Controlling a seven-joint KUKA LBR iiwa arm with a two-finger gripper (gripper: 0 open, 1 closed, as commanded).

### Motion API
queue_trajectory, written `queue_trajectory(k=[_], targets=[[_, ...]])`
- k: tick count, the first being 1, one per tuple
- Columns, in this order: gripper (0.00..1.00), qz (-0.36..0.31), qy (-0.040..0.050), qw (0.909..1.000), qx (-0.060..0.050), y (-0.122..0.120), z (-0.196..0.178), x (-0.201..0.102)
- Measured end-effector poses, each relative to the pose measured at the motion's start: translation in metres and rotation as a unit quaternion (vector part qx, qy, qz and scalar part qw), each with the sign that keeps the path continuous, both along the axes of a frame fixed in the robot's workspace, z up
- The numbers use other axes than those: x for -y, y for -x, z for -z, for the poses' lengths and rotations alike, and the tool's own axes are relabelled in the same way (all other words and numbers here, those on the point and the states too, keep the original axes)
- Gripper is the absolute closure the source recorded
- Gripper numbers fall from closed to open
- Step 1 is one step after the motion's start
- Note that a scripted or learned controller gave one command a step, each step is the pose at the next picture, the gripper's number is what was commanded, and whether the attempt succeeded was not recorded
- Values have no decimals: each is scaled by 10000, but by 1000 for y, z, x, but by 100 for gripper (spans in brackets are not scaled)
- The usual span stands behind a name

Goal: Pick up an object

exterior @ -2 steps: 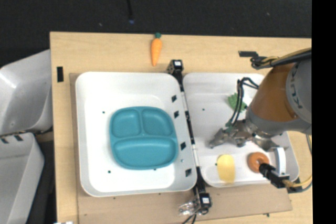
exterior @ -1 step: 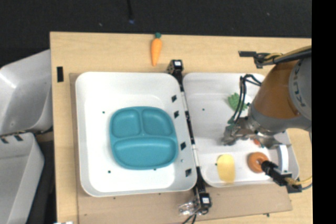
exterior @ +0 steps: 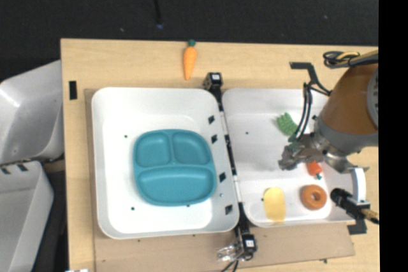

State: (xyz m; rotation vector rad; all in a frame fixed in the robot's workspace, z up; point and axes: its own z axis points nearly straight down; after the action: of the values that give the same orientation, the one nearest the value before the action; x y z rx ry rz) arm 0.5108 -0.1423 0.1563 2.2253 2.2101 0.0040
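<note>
Lying nearest the camera, below the gripper (exterior: 294,158) in the right bin (exterior: 255,137): a pale yellow rounded piece (exterior: 275,204) and, beside it, a brown ring-shaped doughnut (exterior: 313,197). Just right of the gripper, touching or nearly so, a small red-orange bit (exterior: 313,169), partly hidden. Low over the bin floor, dark and blurred; open or closed, cannot tell, and nothing seen in its grasp. Just above it, a green leafy piece (exterior: 285,123). Far left, a blue divided tray (exterior: 173,167) in the left bin (exterior: 108,137). Farthest, an orange carrot (exterior: 189,61) on the bench (exterior: 127,60).
</note>
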Motion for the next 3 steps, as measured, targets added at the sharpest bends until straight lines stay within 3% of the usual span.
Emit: queue_trajectory(k=[2,3], targets=[[100,-51,2,10000,5,-4,-108,-2],[100,-67,-11,10000,-22,-8,-94,-52]])
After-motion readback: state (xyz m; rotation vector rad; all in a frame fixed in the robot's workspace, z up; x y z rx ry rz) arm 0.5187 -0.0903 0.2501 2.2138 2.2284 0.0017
